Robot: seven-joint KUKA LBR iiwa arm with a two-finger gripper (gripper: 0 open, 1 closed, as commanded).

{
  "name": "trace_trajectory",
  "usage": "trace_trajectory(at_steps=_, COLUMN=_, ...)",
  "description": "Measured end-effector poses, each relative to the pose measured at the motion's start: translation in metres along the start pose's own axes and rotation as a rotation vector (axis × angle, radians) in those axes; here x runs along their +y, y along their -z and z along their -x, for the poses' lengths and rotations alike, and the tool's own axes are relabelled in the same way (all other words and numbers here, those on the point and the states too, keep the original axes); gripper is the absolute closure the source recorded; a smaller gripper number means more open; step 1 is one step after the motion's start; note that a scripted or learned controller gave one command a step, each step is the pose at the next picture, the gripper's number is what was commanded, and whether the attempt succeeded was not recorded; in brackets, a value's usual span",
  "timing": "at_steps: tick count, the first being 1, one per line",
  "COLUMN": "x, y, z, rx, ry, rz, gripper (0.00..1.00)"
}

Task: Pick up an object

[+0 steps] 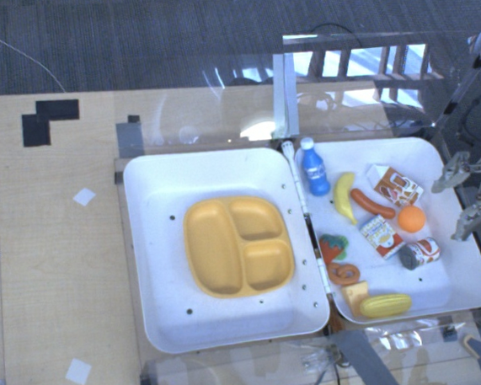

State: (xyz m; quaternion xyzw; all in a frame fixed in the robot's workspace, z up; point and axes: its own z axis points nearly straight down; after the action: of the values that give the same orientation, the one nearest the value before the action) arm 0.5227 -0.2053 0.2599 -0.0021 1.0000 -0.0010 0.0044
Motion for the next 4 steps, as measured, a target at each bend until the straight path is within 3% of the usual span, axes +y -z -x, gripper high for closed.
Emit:
trace_trajectory(at_steps=1, x=0.001, y=-0.11, z=-0.024, rx=0.005, ry=-0.245, rz=0.001, gripper=0.0)
trace_trajectory(at_steps=2, x=0.039, y=-0.029, z=-0.01, rx=-0.009, ry=-0.313, rz=0.0, gripper=0.0)
trace_trajectory(at_steps=3, x=0.019, y=-0.149, z=-0.038, rx=0.011, ry=-0.637, rz=0.0, gripper=0.0)
trace_trajectory(at_steps=4, x=0.007, y=-0.171, z=0.05, rx=0.002, ry=-1.07, rz=-0.001, gripper=0.0)
